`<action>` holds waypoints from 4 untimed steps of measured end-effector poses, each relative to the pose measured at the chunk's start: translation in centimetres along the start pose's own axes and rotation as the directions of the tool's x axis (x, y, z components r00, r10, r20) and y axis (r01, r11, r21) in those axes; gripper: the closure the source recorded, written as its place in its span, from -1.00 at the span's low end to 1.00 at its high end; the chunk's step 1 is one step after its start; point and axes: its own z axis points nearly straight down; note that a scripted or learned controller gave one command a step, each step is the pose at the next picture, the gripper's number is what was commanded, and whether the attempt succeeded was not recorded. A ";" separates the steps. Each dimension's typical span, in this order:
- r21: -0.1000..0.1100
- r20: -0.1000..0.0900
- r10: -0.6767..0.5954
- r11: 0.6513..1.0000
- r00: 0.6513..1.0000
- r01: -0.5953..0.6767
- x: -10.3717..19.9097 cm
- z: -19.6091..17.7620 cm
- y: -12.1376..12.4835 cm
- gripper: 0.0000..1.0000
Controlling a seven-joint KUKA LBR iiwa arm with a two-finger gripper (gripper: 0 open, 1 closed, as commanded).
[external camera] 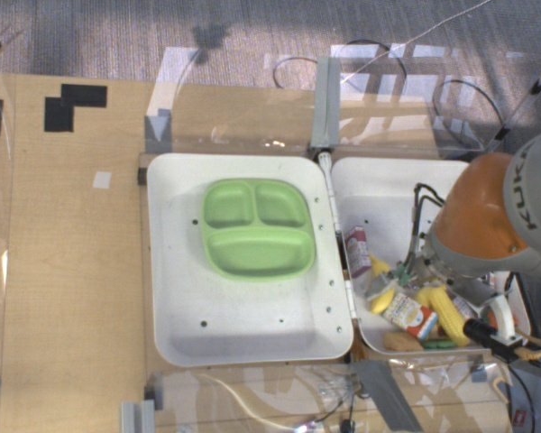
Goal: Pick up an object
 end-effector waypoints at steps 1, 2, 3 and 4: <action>-0.008 -0.001 -0.003 1.000 1.000 0.003 0.1 -1.2 0.4 1.00; 0.009 -0.003 0.156 0.988 0.988 -0.156 4.6 -15.6 3.4 1.00; 0.010 -0.003 0.156 0.988 0.988 -0.156 4.6 -15.6 3.4 -1.00; 0.011 -0.005 -0.019 1.000 1.000 0.019 0.0 -8.1 -0.8 -1.00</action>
